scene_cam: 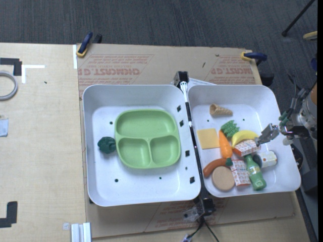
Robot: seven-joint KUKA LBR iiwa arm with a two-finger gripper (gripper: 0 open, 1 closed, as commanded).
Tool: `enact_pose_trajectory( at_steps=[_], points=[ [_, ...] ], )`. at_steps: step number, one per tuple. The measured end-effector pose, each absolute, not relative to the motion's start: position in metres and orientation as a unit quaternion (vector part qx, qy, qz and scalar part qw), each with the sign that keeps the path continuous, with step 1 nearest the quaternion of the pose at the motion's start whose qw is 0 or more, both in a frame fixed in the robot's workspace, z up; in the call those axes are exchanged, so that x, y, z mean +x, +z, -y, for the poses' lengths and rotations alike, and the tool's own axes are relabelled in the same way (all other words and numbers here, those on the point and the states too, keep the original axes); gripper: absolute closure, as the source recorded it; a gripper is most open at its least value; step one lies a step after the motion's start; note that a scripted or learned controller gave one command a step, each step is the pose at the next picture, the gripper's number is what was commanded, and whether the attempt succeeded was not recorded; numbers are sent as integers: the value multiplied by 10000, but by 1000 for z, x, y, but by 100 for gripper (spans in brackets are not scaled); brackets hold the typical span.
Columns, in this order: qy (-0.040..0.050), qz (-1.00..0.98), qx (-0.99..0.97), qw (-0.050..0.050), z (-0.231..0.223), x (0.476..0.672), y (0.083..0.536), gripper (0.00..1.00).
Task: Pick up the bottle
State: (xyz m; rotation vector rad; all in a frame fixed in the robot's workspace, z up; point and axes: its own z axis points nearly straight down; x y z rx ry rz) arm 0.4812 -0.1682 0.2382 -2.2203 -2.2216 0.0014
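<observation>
Pale wooden desk (40, 150), two white bins. Green bottle (255, 174) lies in right bin (282, 110), near-right corner. Claw (268, 133) hovers just beyond it, far-right side; finger spread cannot be told.

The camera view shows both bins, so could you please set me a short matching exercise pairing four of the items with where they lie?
Things:
1. green bottle
2. green divided plate
3. broccoli
4. gripper

Places:
A. middle of the left bin
B. over the right bin's right side
C. left bin, left of the plate
D. right bin, near its front right corner

Pairs: 1-D, 2-A, 3-C, 4-B
</observation>
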Motion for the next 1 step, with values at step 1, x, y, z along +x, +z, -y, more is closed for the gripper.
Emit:
enact_pose_trajectory(
  at_steps=[1],
  points=[
    [7,7072,-7070,1,168,482,248,100]
  ],
)
